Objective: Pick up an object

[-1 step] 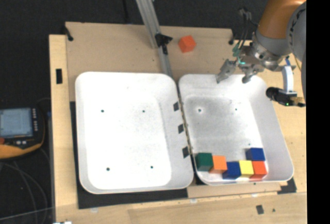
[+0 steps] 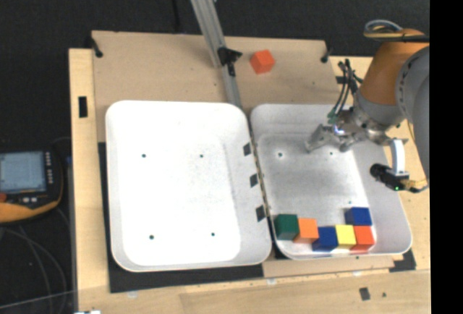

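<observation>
Gripper over right bin, fingers spread, nothing between them. Blocks at bin's near edge, well apart from it: green, orange, blue, yellow, red-orange, second blue.

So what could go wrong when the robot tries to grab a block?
The blocks sit packed together along the right bin's near edge, so the claw might bump neighbours or the rim and grab nothing. It hangs over the far end, so it has a way to travel. The orange block behind the bins may be awkward to reach.
</observation>
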{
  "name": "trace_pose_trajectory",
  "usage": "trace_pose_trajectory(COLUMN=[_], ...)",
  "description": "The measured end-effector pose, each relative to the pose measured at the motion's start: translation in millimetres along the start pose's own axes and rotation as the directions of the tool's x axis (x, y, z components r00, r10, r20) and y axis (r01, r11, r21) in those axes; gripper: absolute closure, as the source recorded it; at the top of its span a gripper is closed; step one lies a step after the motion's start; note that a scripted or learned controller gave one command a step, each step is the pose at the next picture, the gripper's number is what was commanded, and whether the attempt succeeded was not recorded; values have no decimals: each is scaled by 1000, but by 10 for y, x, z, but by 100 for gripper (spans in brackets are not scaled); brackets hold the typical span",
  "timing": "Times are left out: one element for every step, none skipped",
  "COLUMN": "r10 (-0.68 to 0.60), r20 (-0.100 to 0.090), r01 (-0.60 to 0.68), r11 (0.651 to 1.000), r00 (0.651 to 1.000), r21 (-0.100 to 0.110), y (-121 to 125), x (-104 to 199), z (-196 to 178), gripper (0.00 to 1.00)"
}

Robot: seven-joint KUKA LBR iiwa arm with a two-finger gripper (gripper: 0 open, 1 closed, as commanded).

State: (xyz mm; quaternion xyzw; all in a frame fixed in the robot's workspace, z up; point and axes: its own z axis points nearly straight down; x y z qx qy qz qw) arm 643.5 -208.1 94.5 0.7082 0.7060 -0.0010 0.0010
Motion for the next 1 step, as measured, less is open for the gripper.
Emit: trace_pose_trajectory(r10=[-7], r20=[0], r01=[7], r11=[1000], r00=[1000], r21=[-11], y=[73], x=[281], z=[-1657], gripper=[0])
